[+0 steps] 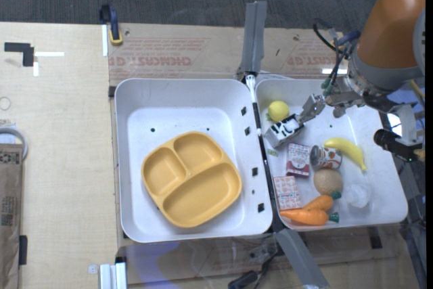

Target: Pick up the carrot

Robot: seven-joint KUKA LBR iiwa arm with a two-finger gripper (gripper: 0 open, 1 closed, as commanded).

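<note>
The carrot (pixel 306 216) lies orange along the front edge of the right bin (pixel 385 120), with a small green stub at its right end. A second orange piece (pixel 319 203) rests against it just behind. My gripper (pixel 284 129) hangs low over the left part of the right bin, just below a yellow lemon (pixel 278 109). It is well behind the carrot, about a third of the bin's depth away, with the arm's orange band (pixel 396 20) reaching in from the upper right.
The right bin also holds a banana (pixel 348 150), a small can (pixel 325 157), a brown round fruit (pixel 327 181), two small red-and-white cartons (pixel 298 160) and a clear wad (pixel 357 194). In the left bin (pixel 135 112) sits a yellow divided plate (pixel 191 178).
</note>
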